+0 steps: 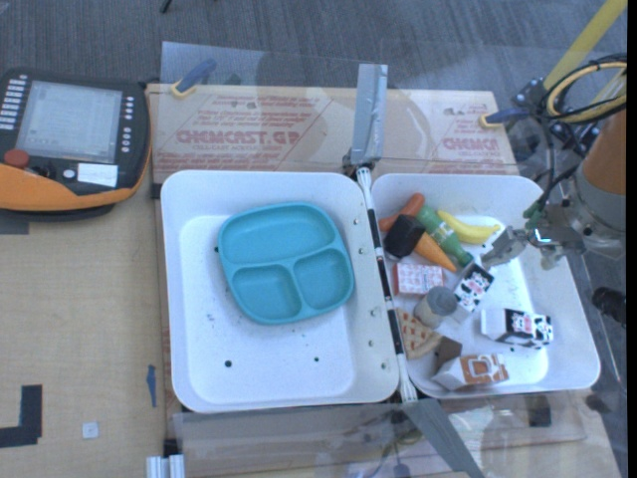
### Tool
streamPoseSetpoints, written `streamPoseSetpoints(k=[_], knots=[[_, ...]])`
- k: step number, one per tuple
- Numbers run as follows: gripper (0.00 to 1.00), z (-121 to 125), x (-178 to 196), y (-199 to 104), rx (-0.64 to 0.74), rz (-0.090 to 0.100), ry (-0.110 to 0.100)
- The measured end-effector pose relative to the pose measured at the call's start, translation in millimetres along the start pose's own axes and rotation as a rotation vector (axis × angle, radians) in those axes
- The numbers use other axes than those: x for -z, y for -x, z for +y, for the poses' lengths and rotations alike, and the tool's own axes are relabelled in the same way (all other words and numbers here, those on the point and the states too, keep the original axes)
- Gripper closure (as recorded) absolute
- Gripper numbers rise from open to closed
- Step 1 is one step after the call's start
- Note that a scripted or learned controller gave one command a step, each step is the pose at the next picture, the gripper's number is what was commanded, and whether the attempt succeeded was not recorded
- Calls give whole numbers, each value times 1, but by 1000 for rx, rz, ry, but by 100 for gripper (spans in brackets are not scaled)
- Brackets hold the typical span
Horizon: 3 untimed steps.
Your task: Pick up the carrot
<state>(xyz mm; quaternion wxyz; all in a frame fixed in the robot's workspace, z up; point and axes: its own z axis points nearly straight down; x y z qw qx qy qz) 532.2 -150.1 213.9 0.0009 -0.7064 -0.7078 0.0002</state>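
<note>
Carrot [434, 248] is the target: an orange wedge lying in the right bin [569, 366], toward its far left part, slanting from upper left to lower right.

Nearest the camera in that bin sit a small carton with an orange label [476, 370] and a waffle-patterned piece [419, 339]. A cow-patterned box [520, 326] lies just right of them, a grey cylinder [434, 307] a little farther in, and a second cow-patterned item [472, 287] beside it. A red-and-white packet [412, 276] lies just left of these, touching or nearly touching the carrot's lower edge.

Farther still, a black rounded object [402, 235] presses against the carrot's left end, a green piece [438, 223] runs alongside its far edge, and a banana [468, 229] lies just beyond that. The left bin [189, 297] holds a teal divided plate [286, 262].

The gripper [506, 246] hangs over the right bin, to the right of the carrot and near the banana's tip; whether its fingers are apart or together I cannot tell, and nothing is visibly held.

To grasp well, I judge the arm should shift left over the carrot's thicker middle, turn so the fingers close across its short width, and descend between the green piece and the packet. Crowding is the main risk: a careless descent could catch a neighbour instead.
</note>
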Motion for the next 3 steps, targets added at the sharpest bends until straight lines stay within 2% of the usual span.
streamPoseSetpoints(k=[1, 2, 3], knots=[[0, 68, -116, -39, 215, -3, 12], [100, 67, -108, -38, 212, -1, 7], [100, 112, -35, -92, 212, 2, -22]])
